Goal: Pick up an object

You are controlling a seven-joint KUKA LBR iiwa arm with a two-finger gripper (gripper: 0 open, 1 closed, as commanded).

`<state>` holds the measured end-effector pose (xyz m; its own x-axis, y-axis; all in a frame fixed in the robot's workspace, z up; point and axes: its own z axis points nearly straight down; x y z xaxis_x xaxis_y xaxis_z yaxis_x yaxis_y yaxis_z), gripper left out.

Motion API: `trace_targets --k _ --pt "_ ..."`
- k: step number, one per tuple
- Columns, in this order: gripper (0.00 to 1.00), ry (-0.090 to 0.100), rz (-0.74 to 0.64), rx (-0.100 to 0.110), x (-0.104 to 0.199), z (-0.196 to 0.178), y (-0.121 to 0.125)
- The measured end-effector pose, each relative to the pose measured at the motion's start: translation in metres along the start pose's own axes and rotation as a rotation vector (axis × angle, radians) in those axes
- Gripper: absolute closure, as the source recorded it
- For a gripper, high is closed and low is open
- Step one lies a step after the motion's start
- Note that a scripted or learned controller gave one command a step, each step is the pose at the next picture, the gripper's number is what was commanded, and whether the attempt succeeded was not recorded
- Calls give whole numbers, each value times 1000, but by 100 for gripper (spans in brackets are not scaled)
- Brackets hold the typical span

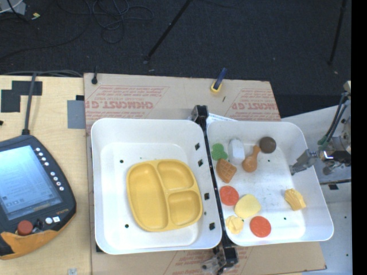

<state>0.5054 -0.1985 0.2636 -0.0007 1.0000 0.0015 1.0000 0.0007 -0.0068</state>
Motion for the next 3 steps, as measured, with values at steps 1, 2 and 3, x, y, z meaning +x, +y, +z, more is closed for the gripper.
trace_targets --k 1,2,3 --pt "0 -9 1 -23 -16 -284 -32" --pt "100 -1 -6 -4 -13 -284 -30" --pt "100 5 -7 12 79 -130 -31"
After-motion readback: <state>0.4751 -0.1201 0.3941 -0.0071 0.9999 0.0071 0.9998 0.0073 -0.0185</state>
